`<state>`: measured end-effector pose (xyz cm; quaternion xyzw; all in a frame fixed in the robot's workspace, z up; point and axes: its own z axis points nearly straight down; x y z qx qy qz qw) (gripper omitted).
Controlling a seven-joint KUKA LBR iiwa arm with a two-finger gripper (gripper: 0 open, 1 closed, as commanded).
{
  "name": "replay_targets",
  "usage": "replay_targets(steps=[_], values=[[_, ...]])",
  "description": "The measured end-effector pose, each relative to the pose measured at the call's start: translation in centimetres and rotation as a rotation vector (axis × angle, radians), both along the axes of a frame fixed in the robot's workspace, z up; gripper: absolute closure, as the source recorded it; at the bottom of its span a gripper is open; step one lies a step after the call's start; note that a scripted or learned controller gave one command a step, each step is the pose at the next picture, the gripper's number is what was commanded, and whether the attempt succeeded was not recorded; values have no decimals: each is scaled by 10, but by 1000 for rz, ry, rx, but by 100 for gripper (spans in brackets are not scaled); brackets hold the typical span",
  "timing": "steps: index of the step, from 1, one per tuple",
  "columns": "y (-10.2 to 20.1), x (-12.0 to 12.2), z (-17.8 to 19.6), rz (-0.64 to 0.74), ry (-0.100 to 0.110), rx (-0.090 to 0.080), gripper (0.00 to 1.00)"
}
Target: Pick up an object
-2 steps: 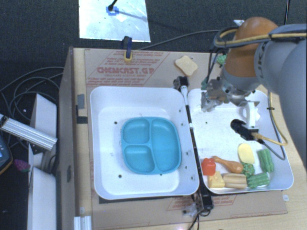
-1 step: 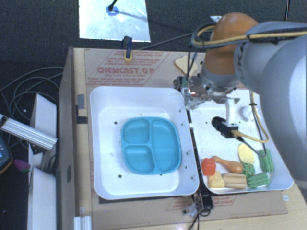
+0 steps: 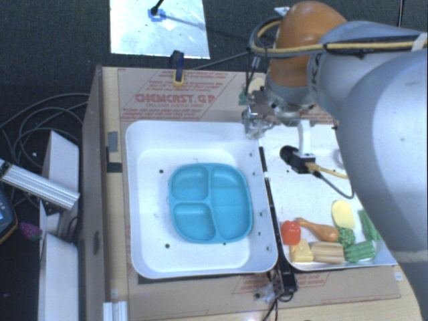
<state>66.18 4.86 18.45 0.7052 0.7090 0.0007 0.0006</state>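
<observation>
The gripper (image 3: 256,124) hung above the far rim of the right bin (image 3: 294,189) (jaws' state unclear), well apart from the toy food (image 3: 328,236) at that bin's near end

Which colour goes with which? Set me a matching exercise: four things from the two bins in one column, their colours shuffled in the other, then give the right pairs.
Things:
1. divided plate in the left bin
2. toy tomato in the right bin
3. lemon-shaped piece
4. bean pod

Colours:
A. green
B. light blue
C. yellow
D. red

Pairs: 1-B, 2-D, 3-C, 4-A
</observation>
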Motion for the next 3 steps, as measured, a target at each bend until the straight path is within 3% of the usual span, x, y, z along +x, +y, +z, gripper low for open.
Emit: replay_targets(steps=[1,2,3], values=[[28,7,0,1,0,0,100],[87,6,-38,1,2,1,100],[86,7,-37,0,1,0,0]])
